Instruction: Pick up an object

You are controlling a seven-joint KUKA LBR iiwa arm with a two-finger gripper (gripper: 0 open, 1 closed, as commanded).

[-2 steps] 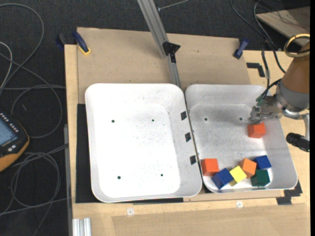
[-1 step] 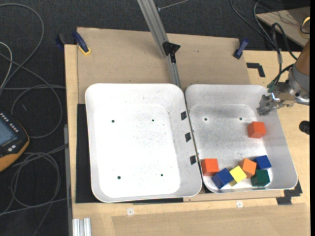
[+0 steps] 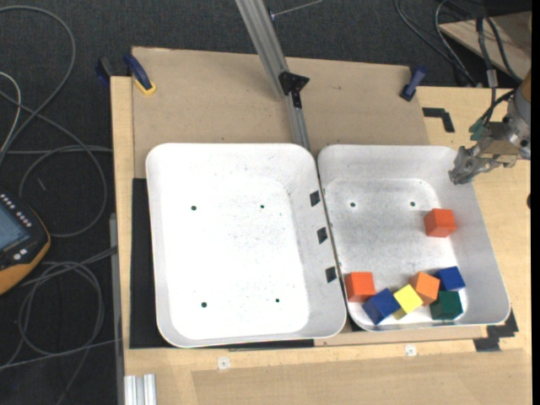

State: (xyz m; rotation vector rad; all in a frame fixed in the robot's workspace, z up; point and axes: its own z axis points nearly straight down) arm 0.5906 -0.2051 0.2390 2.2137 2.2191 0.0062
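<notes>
I see my gripper (image 3: 463,172) at the right side, over the far right corner of the right bin (image 3: 472,251). It is small and grey metal, and I cannot tell how it is set or if it has anything in it. It looks too blurry there.

The right bin is white plastic, shallow, with round corners and tiny dark specks on its floor. One orange block (image 3: 440,223) sits alone near the right wall, well apart from the others. It is a small cube with flat sides.

The rest of the blocks bunch up at the near edge. Another orange cube (image 3: 360,285) is at the left of the bunch. Just beside it is a blue block (image 3: 380,305), and a yellow block (image 3: 407,299) touches that one. A third orange block (image 3: 427,286) sits just behind the yellow one. A second blue block (image 3: 450,278) and a green block (image 3: 446,306) are at the right end, close together.

The left bin (image 3: 169,175) is the same white plastic, with a few dark dots on its floor. Both bins lie on a flat tan wood bench (image 3: 219,99). A grey metal bar (image 3: 266,40) slants down to where the bins meet.
</notes>
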